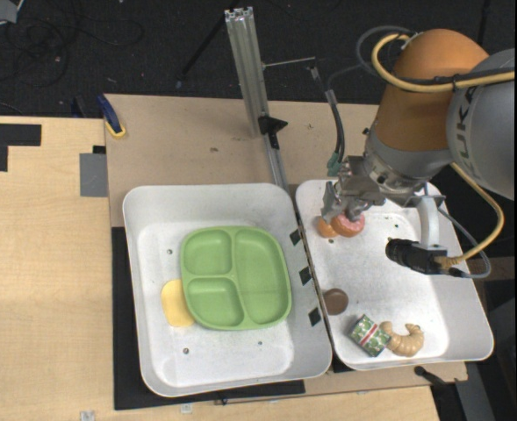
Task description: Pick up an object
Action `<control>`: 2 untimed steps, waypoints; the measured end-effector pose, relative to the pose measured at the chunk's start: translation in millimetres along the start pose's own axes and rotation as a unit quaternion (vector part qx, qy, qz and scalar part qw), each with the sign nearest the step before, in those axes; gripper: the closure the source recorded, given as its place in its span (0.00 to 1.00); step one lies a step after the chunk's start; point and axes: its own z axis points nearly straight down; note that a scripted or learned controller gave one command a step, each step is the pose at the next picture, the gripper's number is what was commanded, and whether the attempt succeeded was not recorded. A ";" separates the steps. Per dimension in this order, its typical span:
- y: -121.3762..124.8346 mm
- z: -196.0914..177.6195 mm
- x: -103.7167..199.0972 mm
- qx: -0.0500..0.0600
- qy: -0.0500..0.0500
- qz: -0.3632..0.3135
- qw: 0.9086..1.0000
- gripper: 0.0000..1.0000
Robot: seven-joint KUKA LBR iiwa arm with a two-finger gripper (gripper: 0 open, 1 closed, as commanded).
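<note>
On the left, the left bin holds a light green divided plate with three compartments, lying flat near the bin's middle, and a yellow piece peeks out from under the plate's left edge, touching it. Between the bins, three small black clips sit along the shared rims. In the right bin, a small round brown object lies near the left wall, and toward the near edge a green and white packet rests just beside a tan, curled pastry-like piece; whatever is printed on the packet is too small to read. At the far left corner of this bin lie a pink frosted doughnut and an orange object, touching each other. The gripper is lowered right onto that pair, its dark metal fingers close together around the doughnut's far side, though a firm pinch is not clear from here. The grey arm with its orange band reaches in from the right, white lettering partly visible on its casing.
</note>
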 end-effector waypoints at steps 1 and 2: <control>-12.6 19.0 53.4 0.001 0.000 0.000 1.000 1.00; -15.4 31.9 110.1 0.001 0.000 0.000 1.000 1.00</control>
